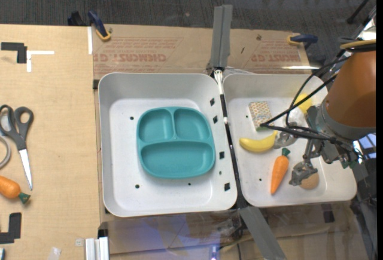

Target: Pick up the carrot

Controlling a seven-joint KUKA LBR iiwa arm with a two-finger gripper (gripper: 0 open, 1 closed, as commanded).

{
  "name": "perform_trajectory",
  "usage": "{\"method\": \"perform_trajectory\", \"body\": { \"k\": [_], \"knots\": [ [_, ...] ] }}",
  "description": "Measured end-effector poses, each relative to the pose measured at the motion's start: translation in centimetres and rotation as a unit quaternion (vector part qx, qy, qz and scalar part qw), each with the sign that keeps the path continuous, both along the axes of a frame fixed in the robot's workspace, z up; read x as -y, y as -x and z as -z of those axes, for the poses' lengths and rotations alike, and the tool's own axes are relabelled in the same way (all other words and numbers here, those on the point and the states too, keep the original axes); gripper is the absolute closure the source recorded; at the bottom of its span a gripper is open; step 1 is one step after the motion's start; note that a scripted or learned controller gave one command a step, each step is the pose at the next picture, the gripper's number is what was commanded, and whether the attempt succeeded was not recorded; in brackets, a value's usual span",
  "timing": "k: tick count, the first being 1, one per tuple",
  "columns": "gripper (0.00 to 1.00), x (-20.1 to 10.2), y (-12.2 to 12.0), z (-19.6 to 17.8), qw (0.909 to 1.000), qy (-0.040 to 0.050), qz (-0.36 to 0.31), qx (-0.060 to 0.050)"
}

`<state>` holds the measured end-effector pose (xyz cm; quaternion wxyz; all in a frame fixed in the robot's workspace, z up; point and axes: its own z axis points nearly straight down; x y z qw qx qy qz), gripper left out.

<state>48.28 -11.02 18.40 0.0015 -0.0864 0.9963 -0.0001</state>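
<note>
Carrot (pixel 279 174) in right bin (pixel 335 196), below banana (pixel 258 143), beside arm's jaws; teal tray (pixel 176 143) in left bin (pixel 114 151).

Glossy plastic carrot (pixel 279 173); smooth white plastic bin (pixel 263 196)

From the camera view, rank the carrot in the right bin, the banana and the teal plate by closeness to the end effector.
1. Carrot, just left of the end effector.
2. Banana, up-left of it in the same bin.
3. Teal plate, in the left bin.
</note>
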Motion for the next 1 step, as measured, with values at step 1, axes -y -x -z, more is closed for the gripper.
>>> {"method": "perform_trajectory", "body": {
  "k": [1],
  "knots": [
    [0.00,0.89,-0.23,9.21,0.9949,0.0000,-0.101,-0.001]
  ]
}}
